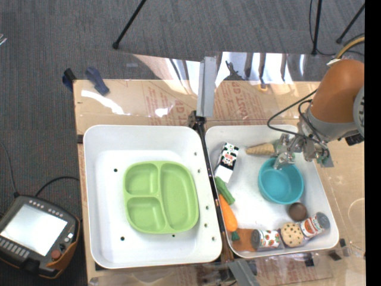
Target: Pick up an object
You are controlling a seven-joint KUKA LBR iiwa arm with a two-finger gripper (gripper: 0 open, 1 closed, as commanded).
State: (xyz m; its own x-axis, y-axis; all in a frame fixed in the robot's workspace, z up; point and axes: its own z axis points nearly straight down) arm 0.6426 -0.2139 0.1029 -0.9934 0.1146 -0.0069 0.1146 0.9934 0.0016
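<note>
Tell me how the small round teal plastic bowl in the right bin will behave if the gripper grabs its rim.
The small round teal plastic bowl looks thin-walled and hollow, so probably light and fairly stiff. Its smooth rim may slip between the fingers. It sits upright in the right white bin, with the gripper over its upper edge; a one-sided rim pinch would likely tilt it.

Readable text: almost none.
Cardboard sheet point(238, 97) under the bins has reddish printed lettering, seen reversed/upside down, can't make out words. Milk carton point(226, 159) shows a cow picture, any lettering too small. Small cans point(266, 239) and point(314, 224) carry printed labels with red spots, text illegible. Handheld pendant screen point(33, 228) at lower left is washed out, nothing legible.
</note>
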